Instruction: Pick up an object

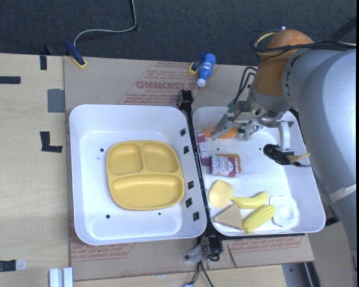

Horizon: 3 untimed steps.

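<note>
The grey arm's two-finger gripper [242,124] hangs low over the far end of the right white bin [299,220], directly above a small orange carrot-shaped toy [222,134] that lies on the bin floor against the divider side. From this slanted view I cannot tell how the gripper is set or whether it has hold of anything; the carrot-shaped piece reads as lying just below and beside the tool, so I judge nothing is lifted yet. That orange piece looks like the likeliest thing to pick: it appears to be hollow moulded plastic, so probably light, stiff and somewhat slick, and its taper means a squeeze near the thin tip could squirt it out. A hold across the thicker middle, square to its length, seems safest. Nearer along the same bin sit a flat dark-red packet [224,165], a pale yellow rounded piece [221,192], a tan wedge-shaped slice [228,217], a small yellow banana-shaped toy [251,200], a yellow corn-cob toy [258,217] and a white ring-shaped item [283,213]; these 6 lie well apart from the tool. The packet looks thin and flat, hard to get under. The left white bin [84,160] holds a yellow 3-compartment plastic tray [145,174], broad and shallow, best taken by its rim.
</note>
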### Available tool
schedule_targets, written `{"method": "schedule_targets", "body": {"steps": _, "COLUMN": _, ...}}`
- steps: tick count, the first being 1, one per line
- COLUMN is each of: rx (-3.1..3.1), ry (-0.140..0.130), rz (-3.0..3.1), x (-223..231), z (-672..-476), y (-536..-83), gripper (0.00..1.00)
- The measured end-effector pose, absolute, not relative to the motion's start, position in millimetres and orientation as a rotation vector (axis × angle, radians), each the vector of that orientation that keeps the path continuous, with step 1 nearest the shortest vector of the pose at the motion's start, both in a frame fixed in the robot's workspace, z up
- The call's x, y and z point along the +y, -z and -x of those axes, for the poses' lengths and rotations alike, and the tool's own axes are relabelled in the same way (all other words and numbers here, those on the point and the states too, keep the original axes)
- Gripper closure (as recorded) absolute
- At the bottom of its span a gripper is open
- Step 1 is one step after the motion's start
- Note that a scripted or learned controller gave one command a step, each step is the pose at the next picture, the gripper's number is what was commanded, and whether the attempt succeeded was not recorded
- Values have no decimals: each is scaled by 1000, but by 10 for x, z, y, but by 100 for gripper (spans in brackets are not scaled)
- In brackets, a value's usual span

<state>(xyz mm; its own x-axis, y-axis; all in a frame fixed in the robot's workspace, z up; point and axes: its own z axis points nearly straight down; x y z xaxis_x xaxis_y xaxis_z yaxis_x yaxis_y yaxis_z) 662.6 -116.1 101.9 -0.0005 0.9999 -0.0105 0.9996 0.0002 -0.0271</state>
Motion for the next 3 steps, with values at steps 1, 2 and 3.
{"method": "schedule_targets", "body": {"steps": 1, "rx": -2214, "ry": -42, "rz": 2211, "x": -1157, "z": -6624, "y": -1113, "gripper": 100}}
{"method": "schedule_targets", "body": {"steps": 2, "rx": -2214, "ry": -42, "rz": 2211, "x": -1157, "z": -6624, "y": -1111, "gripper": 0}}
{"method": "schedule_targets", "body": {"steps": 3, "rx": -2213, "ry": -15, "rz": 2210, "x": -1247, "z": -6662, "y": -861, "gripper": 0}}
